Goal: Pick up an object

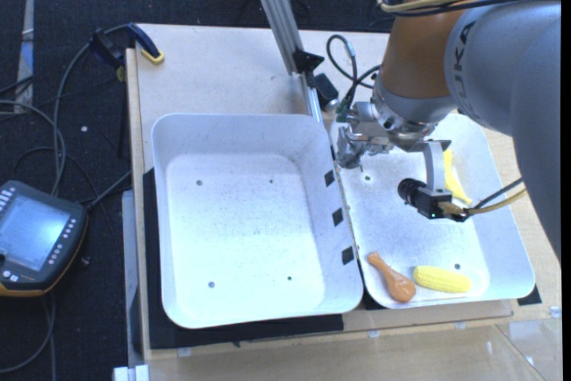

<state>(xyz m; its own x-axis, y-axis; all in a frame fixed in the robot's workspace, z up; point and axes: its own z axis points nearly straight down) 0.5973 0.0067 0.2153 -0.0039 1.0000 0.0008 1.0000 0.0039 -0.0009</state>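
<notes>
I am hanging my gripper (357,143) over the right bin (500,219), close to its upper-left wall; whether my claw is parted or closed I cannot tell, and I am seeing nothing held in it; the corn cob (442,279) is lying toward five o'clock from me, well apart, its long axis running three-to-nine, yellow and bumpy; just beside it at nine o'clock a smooth orange drumstick-shaped toy (393,278) is slanting; a yellow banana-like piece (454,177) is resting at three o'clock.
</notes>
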